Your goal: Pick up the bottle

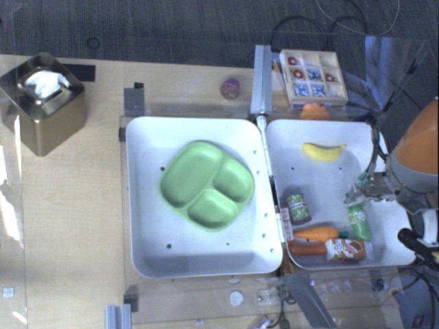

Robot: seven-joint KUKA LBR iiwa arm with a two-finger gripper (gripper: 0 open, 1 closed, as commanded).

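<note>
Nearest the camera, along the front wall of the right bin, lie a carton and two carrot-like pieces, side by side and touching. Just behind them, toward the bin's right side, is the bottle, a small green one. Its long axis runs roughly front to back, slightly tilted, with the near end close to the carton.

The claw hangs directly at the bottle's far end, so the bottle lies just toward the camera from it, almost underneath. Whether the claw touches the bottle, I cannot tell; how far it is open is also too small and blurred to judge, and nothing is clearly held.

A small can stands to the left, apart from the bottle. Farther back a banana lies near the rear wall. My judgement: the descent needs only a slight shift forward.
</note>
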